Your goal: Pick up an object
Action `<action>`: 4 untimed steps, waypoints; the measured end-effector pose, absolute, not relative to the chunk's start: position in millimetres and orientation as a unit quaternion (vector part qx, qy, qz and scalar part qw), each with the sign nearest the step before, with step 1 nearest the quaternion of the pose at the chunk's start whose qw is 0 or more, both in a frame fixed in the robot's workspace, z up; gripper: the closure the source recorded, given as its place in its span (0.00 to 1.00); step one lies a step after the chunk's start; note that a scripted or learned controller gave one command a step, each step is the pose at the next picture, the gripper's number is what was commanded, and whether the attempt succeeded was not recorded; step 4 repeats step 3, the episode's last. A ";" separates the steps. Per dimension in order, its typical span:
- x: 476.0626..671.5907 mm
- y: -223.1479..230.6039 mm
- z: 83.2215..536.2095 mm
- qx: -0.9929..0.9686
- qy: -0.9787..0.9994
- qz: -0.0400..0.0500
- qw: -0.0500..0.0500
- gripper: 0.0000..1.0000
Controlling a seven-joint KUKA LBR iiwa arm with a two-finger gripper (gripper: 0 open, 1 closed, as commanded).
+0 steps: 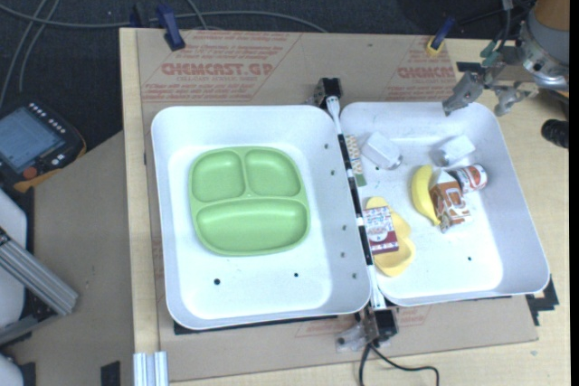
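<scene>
The right bin (507, 267) holds several objects. Two white blocks (380, 149) (455, 145) lie near its back. A yellow banana (422, 192) lies beside a red-and-white can (469, 179) and a brown-and-white packet (450, 203). A small red box (381, 229) rests on a flat yellow piece (395, 256) at the bin's left wall. My gripper (480, 98) hovers over the bin's far right corner, open, with nothing between its fingers (456, 98). It is well above and behind the objects.
The left bin (172, 194) holds a green divided plate (249, 199). A black hinge strip (351, 194) runs between the bins. Blue clamps (169, 25) (440, 36) grip the board's far edge. Cables and a pendant (32, 143) lie off the bench at left.
</scene>
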State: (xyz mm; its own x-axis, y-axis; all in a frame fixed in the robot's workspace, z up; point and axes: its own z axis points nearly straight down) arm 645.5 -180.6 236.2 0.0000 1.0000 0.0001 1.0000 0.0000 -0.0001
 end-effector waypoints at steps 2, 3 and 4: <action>602.7 -135.5 85.8 -0.707 -0.707 -0.001 -0.001 0.00; 603.9 -136.1 96.9 -0.707 -0.707 -0.001 -0.003 1.00; 603.9 -136.1 96.9 -0.707 -0.707 -0.001 -0.003 1.00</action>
